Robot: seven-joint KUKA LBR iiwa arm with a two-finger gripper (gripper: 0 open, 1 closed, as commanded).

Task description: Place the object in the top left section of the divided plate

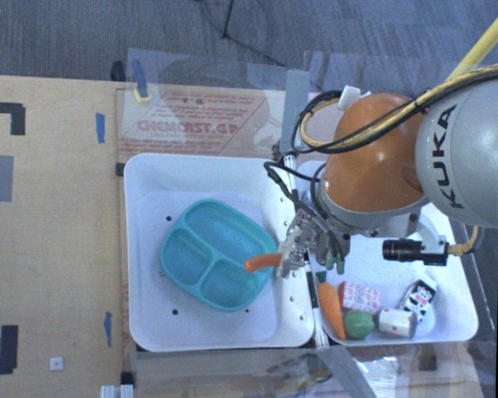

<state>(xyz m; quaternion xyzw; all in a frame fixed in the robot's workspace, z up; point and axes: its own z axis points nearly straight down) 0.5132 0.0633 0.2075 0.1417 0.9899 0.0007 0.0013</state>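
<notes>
A turquoise divided plate lies tilted in the left white bin. My gripper hangs at the plate's right edge, shut on a thin orange stick-like object that juts leftward over the plate's right rim. The orange and grey wrist above hides most of the gripper body.
The right bin holds an orange carrot, a green ball, a pink-white box, a white cup and a black-white toy. A ridge between the bins sits under my gripper.
</notes>
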